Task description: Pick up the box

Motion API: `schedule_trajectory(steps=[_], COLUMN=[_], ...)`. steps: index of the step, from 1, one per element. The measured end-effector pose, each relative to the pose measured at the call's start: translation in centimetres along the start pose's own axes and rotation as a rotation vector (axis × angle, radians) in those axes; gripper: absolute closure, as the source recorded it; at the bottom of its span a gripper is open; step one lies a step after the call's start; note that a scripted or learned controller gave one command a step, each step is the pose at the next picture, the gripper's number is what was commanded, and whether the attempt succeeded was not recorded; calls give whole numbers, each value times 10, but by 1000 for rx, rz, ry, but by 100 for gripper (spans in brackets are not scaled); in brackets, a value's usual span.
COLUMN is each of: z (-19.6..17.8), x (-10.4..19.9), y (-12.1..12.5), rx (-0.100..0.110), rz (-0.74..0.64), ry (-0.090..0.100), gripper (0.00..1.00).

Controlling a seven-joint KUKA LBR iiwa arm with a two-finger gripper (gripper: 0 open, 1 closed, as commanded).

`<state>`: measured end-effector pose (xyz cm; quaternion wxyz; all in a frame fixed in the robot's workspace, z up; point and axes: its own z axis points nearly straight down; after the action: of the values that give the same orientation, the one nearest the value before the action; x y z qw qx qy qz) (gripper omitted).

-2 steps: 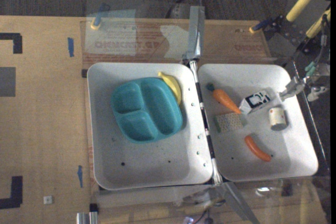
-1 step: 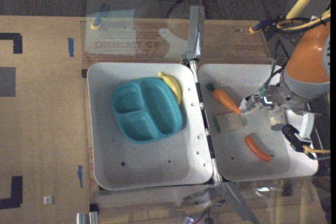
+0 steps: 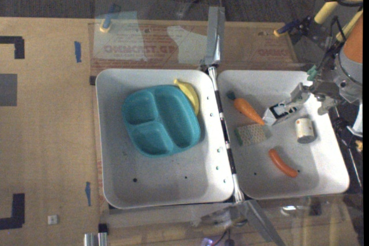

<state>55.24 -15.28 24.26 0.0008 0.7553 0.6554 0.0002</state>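
A small white box (image 3: 280, 112) with black and blue print lies tilted in the right bin (image 3: 323, 181), near its upper middle. My gripper (image 3: 307, 97) hangs just right of and above the box, at the end of the grey arm coming in from the right edge. Its lower tip sits close to the box's right end, and I cannot make out whether it touches the box.
The right bin also holds an orange carrot (image 3: 248, 110), a speckled grey pad (image 3: 252, 134), an orange sausage (image 3: 283, 163) and a white cylinder (image 3: 304, 129) just below the gripper. The left bin (image 3: 161, 181) holds a teal divided plate (image 3: 161, 120) and a banana (image 3: 189, 93).
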Motion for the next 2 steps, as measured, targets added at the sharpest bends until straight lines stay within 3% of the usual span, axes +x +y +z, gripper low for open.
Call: schedule_trajectory(steps=[1,2], z=[122,145], x=[37,47], y=[0,-22], rx=[3,-31], rz=[14,33], ry=[1,0], gripper=[0,0])
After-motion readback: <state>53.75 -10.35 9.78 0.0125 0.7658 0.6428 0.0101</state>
